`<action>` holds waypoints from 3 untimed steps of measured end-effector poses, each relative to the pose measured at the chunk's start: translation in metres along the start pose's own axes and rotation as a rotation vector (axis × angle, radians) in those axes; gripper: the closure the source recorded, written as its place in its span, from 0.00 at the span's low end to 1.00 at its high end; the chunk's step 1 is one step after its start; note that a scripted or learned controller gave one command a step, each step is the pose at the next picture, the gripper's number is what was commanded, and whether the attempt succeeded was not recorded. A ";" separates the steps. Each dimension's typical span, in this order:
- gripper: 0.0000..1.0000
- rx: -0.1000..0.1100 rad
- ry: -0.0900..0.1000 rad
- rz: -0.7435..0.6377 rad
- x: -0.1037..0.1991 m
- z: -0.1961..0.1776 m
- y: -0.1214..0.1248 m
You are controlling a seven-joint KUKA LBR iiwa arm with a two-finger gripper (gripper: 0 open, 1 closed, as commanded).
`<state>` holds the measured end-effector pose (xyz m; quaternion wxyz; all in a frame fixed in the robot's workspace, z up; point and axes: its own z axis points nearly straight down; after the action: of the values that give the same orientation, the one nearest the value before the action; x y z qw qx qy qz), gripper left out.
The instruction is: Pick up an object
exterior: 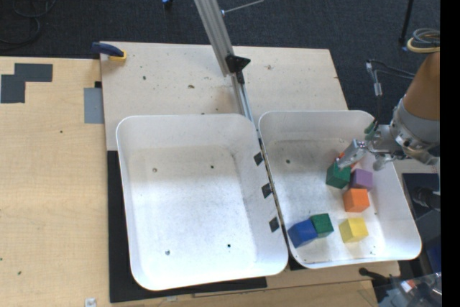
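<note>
Several coloured blocks lie in the right bin point(316, 127). A dark green block point(337, 176) sits beside a purple one point(364, 178), with an orange block point(356, 199) and a yellow block point(353, 229) in front of them. A blue block point(302, 232) touches a small green block point(323, 224) near the bin's front left. My gripper point(352, 157) reaches in from the right and hangs just above the dark green block's upper edge. Whether it touches that block cannot be made out.
The left bin point(144, 154) stands beside the right one, split from it by a ridge with black clips point(264, 189). A slanted aluminium post point(213, 18) rises behind the bins. The arm's grey wrist point(417, 126) hangs over the right bin's right wall.
</note>
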<state>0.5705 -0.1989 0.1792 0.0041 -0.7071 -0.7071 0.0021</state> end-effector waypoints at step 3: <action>1.00 -0.032 -0.004 0.002 0.004 0.049 0.016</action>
<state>0.5865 -0.1948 0.1305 -0.0090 -0.7077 -0.7064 -0.0078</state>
